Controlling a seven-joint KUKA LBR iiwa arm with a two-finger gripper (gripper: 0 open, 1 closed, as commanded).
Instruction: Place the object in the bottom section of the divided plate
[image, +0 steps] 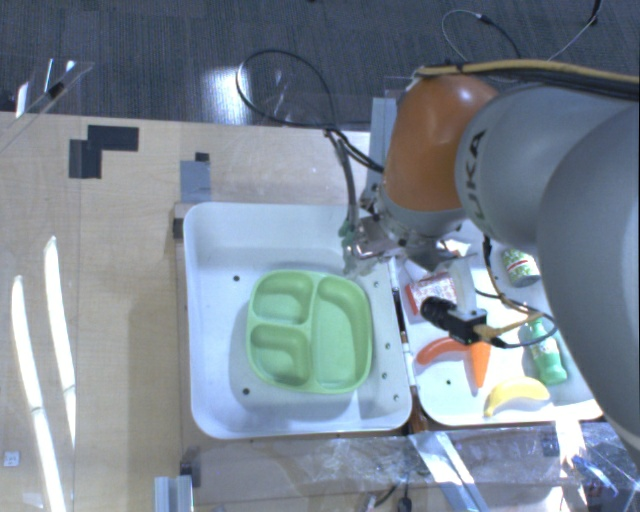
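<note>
Toy food (478, 360) is lying in the right bin (580, 395): judged light, rigid, graspable mid-body. Divided plate (310, 332) is sitting in the left bin (215, 290). End effector (368, 243) state cannot be told.

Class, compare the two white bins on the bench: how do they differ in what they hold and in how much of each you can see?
The left bin holds one green divided plate; the right bin holds several small items, among them a banana and a carrot. The left bin is in almost full view; the right bin is largely covered by the arm. Both are shallow, white and side by side.
</note>
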